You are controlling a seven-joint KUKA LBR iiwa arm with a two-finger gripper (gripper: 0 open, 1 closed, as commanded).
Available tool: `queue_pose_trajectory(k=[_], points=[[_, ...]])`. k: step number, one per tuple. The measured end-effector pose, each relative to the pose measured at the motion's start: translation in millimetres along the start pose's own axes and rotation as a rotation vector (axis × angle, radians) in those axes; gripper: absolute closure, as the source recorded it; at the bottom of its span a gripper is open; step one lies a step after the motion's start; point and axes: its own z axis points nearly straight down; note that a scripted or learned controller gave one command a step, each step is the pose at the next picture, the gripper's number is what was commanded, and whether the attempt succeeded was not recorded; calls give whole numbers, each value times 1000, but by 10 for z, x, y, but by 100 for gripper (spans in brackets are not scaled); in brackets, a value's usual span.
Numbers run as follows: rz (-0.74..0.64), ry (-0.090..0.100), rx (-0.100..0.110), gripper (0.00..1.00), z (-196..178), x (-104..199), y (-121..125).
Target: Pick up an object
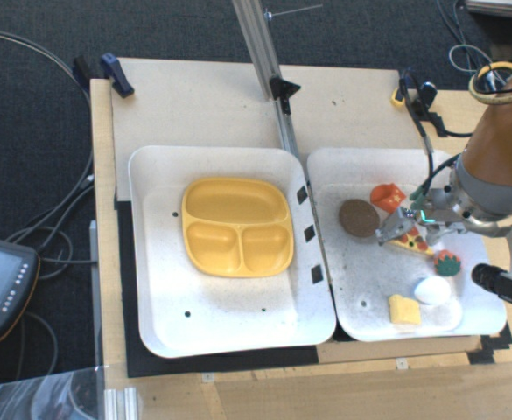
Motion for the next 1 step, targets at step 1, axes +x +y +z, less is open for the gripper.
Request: queue_pose_trajectory(k=[1], points=[[1, 1, 6, 0, 432, -22, 24]])
